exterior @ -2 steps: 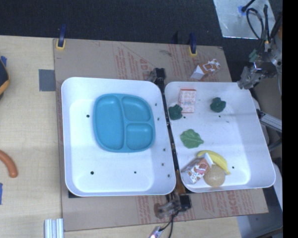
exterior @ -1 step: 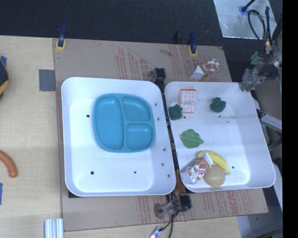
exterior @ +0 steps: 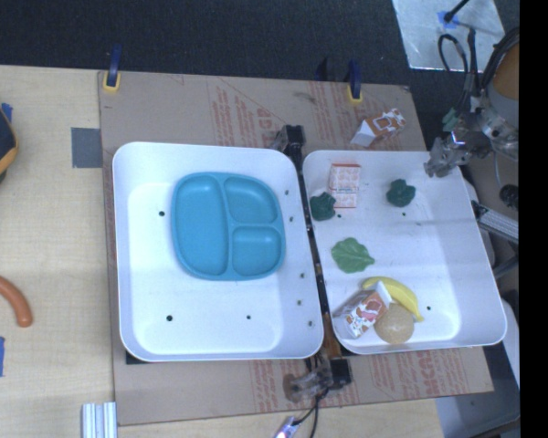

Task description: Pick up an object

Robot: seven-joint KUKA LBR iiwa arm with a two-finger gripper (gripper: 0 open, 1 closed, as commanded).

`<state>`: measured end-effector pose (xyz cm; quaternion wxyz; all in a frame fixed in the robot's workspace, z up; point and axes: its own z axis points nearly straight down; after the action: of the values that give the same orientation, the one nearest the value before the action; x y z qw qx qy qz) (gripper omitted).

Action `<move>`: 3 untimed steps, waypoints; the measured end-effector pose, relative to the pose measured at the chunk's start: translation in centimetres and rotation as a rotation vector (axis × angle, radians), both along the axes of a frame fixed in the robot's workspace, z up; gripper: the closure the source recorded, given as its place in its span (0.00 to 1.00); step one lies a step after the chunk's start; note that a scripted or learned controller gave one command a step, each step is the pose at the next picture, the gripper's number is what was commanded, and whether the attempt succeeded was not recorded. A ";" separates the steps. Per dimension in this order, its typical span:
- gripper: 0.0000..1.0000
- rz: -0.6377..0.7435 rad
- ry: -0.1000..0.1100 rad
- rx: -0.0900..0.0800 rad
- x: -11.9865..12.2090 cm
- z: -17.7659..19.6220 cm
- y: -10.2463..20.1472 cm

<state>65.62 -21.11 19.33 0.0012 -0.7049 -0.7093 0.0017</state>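
- Green, small and lumpy, the dark plastic broccoli-like piece [exterior: 401, 192] lies in the upper part of the right white bin [exterior: 457, 263]. It is the object nearest to the gripper and it has free floor on all sides, so I judge it the easiest thing to take.
- Other candidates in this bin: a second dark green lump [exterior: 322, 205] touching the left wall, a small white and red carton [exterior: 344, 184] just beside it, and a flat green leaf shape [exterior: 352, 255] in the middle.
- At the lower edge, a yellow banana [exterior: 400, 293], a tan round ball [exterior: 394, 326] and a white and red packet [exterior: 362, 315] lie packed together, so a clean grasp there seems difficult.
- The metal two-finger gripper [exterior: 441, 158] hovers at the top right corner of the bin, above the rim. I cannot tell if its fingers are open or closed, because they are small and blurred.
- To do the step well, the gripper should move left over the chosen piece, go down straight, and close around its middle, away from the bin wall.
- The left white bin [exterior: 137, 327] holds a light blue divided plate [exterior: 228, 225].
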 end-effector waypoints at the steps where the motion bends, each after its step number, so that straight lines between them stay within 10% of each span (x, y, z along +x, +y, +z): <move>1: 0.00 -0.001 -0.003 0.000 0.0 2.5 -0.1; 2: 0.00 -0.001 -0.003 0.000 0.0 5.8 -0.1; 3: 0.00 -0.002 -0.002 0.000 0.0 -8.4 -0.1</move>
<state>65.66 -21.17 10.90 0.0005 -0.7057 -0.7085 0.0007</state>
